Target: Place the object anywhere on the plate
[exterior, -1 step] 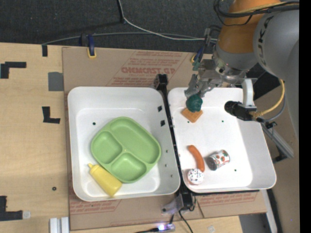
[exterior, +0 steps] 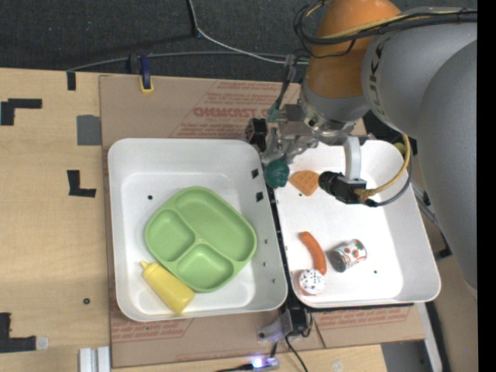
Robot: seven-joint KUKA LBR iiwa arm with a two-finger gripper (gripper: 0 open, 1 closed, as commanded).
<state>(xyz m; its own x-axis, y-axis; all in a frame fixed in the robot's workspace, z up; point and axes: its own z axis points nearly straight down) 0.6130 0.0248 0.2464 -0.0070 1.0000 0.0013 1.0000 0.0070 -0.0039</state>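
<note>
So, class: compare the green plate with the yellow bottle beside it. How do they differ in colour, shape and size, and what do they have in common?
The green plate is light green; the yellow bottle is yellow. The plate is broad, flat and split into three compartments; the bottle is slim and lies on its side. The plate takes up far more room than the bottle, which sits at its lower left edge. Both rest in the left white bin.

Two bins side by side on the desk. In the left bin: sectioned plate at centre, bottle against its near-left edge. In the right bin: waffle piece at far left, sausage nearer, can just right of it, ball at near-left corner. Gripper above the shared bin wall, just left of the waffle piece.
</note>
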